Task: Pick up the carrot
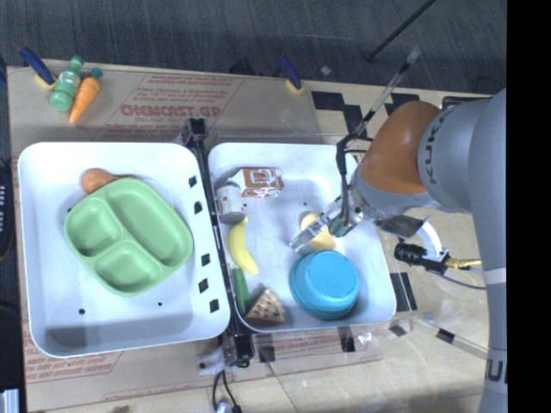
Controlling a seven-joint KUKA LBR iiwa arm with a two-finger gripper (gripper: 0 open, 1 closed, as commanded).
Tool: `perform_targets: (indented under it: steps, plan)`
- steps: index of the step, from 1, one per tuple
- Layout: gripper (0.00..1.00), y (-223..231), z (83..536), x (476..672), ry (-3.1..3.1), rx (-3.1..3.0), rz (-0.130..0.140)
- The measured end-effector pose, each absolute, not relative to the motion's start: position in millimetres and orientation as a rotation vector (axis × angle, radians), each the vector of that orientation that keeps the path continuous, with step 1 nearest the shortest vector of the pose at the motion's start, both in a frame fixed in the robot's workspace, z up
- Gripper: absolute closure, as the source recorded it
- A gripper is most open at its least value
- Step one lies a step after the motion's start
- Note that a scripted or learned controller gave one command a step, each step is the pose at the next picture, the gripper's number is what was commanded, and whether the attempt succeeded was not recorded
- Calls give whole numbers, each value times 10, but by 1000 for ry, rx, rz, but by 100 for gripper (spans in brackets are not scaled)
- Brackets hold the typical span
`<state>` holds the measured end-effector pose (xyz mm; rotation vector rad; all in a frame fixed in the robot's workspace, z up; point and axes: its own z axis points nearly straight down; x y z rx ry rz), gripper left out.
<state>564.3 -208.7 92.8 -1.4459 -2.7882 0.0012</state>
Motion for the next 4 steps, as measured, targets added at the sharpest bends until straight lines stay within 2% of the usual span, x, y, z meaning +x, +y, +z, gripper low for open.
perform_targets:
  steps: [1, 2, 3, 4]
  plan:
    - [100, -2078, 1040, 5661, -2795, -1435, 3]
    - [100, -2092, 936, 5770, -3006, -923, 4]
    - [0, -2094, 937, 5770, -3006, -924, 5]
    - [0, -2091, 939, 6146, -2791, -1447, 5]
